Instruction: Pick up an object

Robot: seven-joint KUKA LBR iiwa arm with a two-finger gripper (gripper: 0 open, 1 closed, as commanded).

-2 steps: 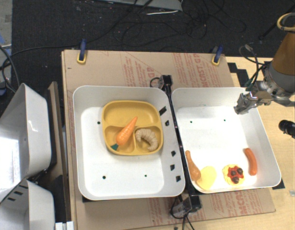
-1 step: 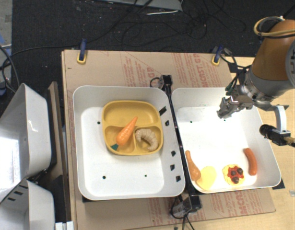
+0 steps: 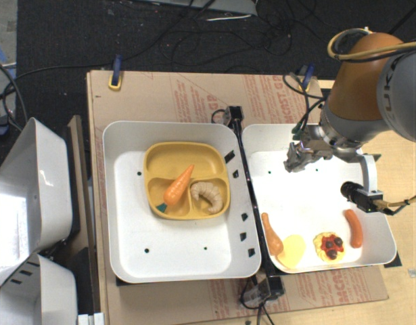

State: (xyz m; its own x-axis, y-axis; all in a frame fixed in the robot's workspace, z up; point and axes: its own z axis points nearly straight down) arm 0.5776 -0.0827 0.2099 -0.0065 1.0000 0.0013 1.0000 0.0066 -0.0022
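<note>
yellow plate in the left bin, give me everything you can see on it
The yellow plate is a rounded-square divided dish, plastic-looking, lying flat and upright in the upper middle of the left bin. Ridges split it into a large back section and two front ones. A carrot lies tilted across the front-left section, over the divider; a pale shrimp sits curled in the front-right one.

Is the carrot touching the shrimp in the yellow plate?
Apart. The camera view shows the carrot and shrimp with a raised divider of the yellow plate between them.
</note>
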